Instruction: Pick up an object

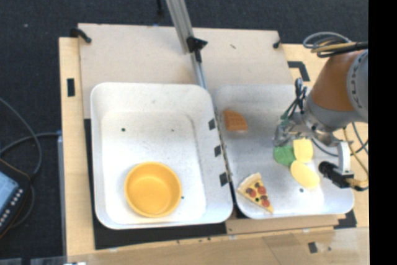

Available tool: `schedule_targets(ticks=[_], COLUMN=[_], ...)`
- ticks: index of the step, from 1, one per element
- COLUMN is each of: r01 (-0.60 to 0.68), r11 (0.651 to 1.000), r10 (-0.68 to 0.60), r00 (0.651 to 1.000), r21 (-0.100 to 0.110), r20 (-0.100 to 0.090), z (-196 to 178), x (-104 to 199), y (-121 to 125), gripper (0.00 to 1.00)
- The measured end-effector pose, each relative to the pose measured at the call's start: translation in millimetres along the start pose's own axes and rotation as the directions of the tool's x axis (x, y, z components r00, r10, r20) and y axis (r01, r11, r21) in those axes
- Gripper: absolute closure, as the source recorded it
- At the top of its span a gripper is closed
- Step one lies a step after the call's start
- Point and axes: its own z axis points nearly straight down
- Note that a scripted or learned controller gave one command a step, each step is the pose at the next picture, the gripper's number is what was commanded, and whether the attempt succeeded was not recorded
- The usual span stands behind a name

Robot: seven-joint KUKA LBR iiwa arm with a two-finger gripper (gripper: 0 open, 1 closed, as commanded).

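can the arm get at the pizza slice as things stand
Probably yes. The pizza slice lies flat near the right bin's front edge with open floor around it, and the end effector hangs in that bin, over the green piece. The rim alongside might crowd a grasp.

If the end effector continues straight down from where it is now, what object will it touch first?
Most likely the green object in the right bin: the end effector sits just above it, with the yellow pieces beside it. Height is hard to judge from this view, so it may already be touching.
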Motion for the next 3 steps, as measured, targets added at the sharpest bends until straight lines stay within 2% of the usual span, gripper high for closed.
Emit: schedule_targets(ticks=[1, 2, 3], r01=[0.009, 0.009, 0.013], r11=[1.000, 1.000, 1.000], r10=[-0.009, -0.009, -0.012], r00=[1.000, 1.000, 1.000], r21=[0.007, 0.011, 0.011], r20=[-0.001, -0.002, -0.005], z=[-57, -108, -121], x=[-5, -7, 40], y=[11, 13, 4], gripper=[1.00, 1.00, 1.00])
